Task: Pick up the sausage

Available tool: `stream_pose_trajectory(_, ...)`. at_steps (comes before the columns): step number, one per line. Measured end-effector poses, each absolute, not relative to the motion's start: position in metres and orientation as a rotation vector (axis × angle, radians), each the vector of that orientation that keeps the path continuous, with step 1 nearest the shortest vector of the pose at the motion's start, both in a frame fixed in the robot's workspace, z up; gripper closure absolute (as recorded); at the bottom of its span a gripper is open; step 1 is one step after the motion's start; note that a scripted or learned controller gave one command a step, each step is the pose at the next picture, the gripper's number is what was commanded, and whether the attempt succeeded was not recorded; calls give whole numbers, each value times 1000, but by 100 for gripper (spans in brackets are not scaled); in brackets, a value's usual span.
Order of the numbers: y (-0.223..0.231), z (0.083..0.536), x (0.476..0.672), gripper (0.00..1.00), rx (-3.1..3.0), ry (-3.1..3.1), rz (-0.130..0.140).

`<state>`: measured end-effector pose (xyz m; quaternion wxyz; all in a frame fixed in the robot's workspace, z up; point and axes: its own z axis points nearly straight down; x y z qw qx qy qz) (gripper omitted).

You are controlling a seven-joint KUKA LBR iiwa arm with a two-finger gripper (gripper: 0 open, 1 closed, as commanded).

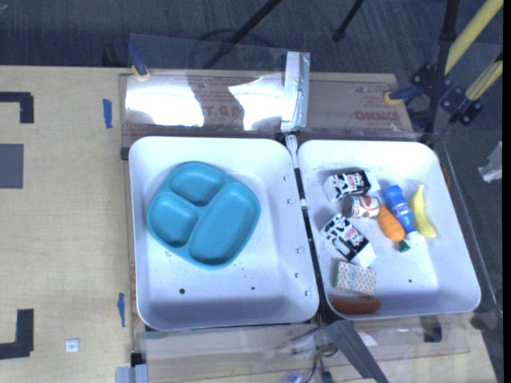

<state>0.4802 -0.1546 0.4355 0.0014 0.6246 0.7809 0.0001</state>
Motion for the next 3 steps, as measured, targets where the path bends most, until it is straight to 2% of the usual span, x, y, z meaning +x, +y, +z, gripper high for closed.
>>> stream_pose_trajectory(3, -155, 468, 484, 100, 1944, 2441, 5)
